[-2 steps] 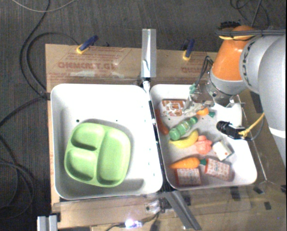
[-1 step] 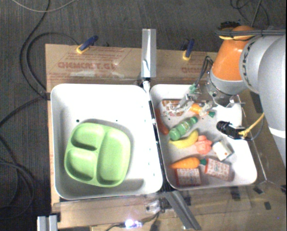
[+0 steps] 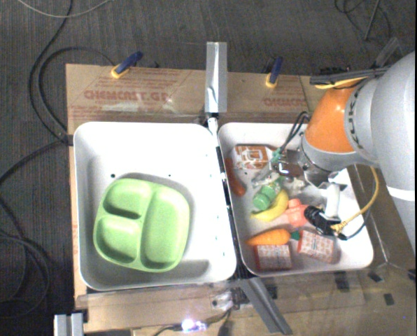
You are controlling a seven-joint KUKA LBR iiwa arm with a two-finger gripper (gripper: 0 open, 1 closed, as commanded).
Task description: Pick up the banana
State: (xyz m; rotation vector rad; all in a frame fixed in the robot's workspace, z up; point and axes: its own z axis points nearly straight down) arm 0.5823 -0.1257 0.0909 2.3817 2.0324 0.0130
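Note:
The yellow banana [image 3: 276,208] lies in the middle of the right bin [image 3: 362,257], curved, with a green item [image 3: 264,199] resting against its upper left side. My gripper [image 3: 278,174] hangs just above the banana and the green item, reaching in from the right under the orange band. Nothing can be seen held in it.
Packed around the banana are a brown and white box [image 3: 252,157], a red item [image 3: 236,178], a pink-red item [image 3: 297,213], a carrot [image 3: 268,238] and two small boxes [image 3: 273,257] [image 3: 319,246]. The left bin [image 3: 89,145] holds a green divided plate [image 3: 144,222].

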